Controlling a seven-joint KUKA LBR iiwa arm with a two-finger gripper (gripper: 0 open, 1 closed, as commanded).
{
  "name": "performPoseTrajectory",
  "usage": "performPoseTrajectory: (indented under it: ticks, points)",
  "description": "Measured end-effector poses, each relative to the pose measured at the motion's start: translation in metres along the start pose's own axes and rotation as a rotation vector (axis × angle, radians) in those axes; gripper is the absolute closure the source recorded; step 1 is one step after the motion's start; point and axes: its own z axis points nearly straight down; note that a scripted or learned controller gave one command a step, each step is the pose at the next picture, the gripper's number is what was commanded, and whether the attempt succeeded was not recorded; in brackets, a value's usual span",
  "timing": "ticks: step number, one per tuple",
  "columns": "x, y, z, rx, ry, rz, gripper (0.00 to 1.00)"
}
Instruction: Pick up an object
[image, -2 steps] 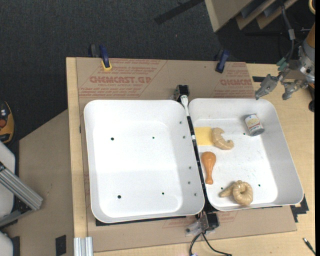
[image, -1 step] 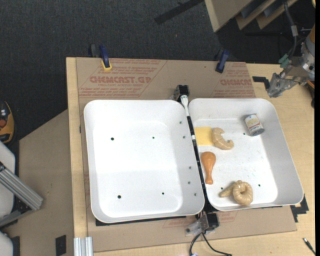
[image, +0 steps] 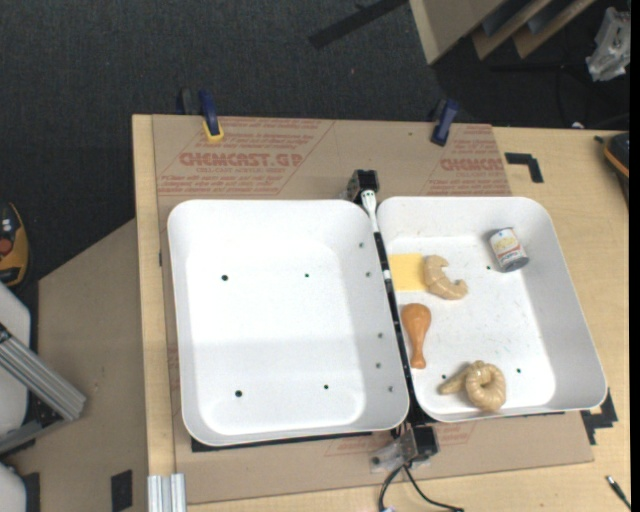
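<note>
The right bin (image: 565, 300) holds several objects. A small tin can (image: 508, 249) lies on its side near the bin's far right. A yellow square block (image: 404, 271) sits against the left wall, with a tan curved pastry piece (image: 443, 279) touching its right side. An orange-brown drumstick (image: 416, 331) lies lengthwise along the left wall below the block. A tan pretzel-like pastry (image: 479, 384) rests near the front edge.
The left bin (image: 200, 300) stands beside the right one, joined along a dark middle seam. Both rest on a brown cardboard sheet (image: 250, 155) held by two clamps (image: 210, 115) at the back. A cable (image: 405, 480) trails off the front.
</note>
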Motion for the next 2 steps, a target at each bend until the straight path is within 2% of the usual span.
performPoseTrajectory:
  ticks: [1, 2]
  points:
    - [0.065, -0.030, 0.116, 0.035, 0.010, 0.000, 1.00]
    - [0.104, -0.074, 0.174, 0.032, 0.008, 0.003, 1.00]
